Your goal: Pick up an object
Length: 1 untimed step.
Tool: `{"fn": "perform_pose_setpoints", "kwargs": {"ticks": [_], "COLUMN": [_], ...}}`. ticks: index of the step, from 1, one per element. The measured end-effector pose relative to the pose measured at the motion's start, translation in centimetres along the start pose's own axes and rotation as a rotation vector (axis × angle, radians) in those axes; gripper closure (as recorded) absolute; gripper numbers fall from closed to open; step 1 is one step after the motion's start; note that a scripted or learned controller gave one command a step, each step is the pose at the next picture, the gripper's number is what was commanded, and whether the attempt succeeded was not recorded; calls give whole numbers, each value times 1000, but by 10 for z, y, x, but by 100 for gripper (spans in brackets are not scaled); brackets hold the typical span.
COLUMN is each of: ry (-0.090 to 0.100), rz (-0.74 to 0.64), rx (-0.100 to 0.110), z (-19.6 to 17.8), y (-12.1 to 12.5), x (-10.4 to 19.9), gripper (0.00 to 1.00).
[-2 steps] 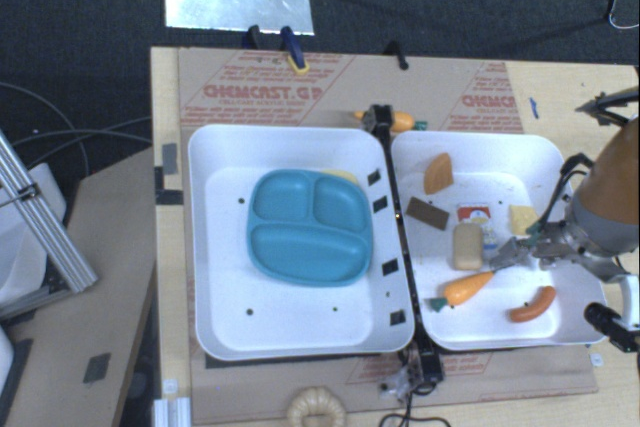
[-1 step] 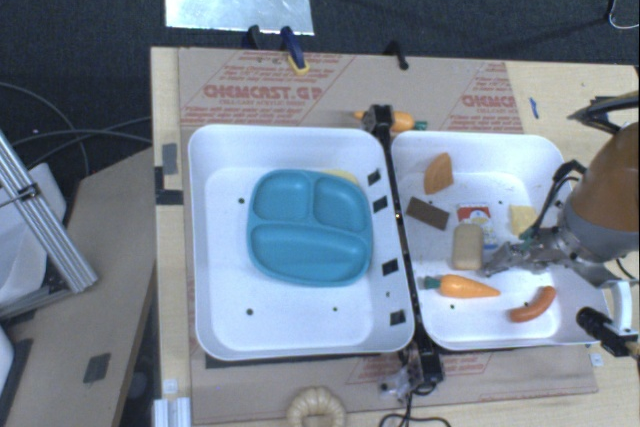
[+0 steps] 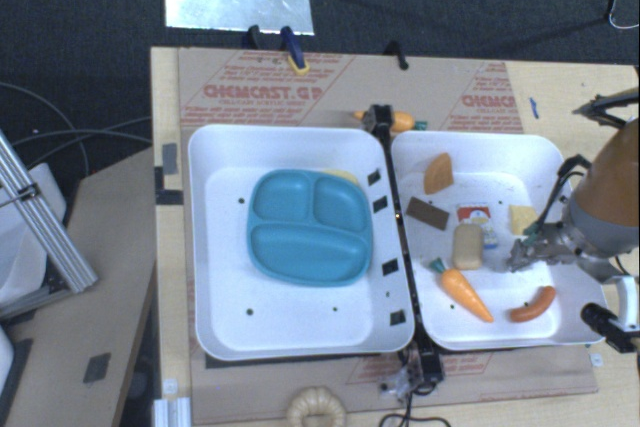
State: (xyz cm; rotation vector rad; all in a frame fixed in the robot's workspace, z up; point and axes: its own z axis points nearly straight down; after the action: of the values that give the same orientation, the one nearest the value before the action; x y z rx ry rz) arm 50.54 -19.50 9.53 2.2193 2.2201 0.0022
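- The hand (image 3: pixel 522 253) hangs low in the right white plastic bin (image 3: pixel 548 157); its opening cannot be told.
- Just beside it lie a tapered orange plastic carrot (image 3: pixel 466 294) and a curved reddish sausage (image 3: pixel 532 305).
- A smooth blue divided plate (image 3: pixel 308 225) fills the left bin (image 3: pixel 215 215).

1. The arm (image 3: pixel 608 205) came in from the right side of the bench.
2. It was grey, with an orange band above the wrist.
3. The gripper (image 3: pixel 524 253) hung low near the right edge of the right bin.
4. It pointed toward the left.
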Motion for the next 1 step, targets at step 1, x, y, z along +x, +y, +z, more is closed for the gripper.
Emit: {"fn": "perform_pose_setpoints", "kwargs": {"ticks": [1], "ry": [-2], "rz": [1], "rx": [-4], "z": [-57], "y": [-2], "x": [-10], "gripper": [100]}}
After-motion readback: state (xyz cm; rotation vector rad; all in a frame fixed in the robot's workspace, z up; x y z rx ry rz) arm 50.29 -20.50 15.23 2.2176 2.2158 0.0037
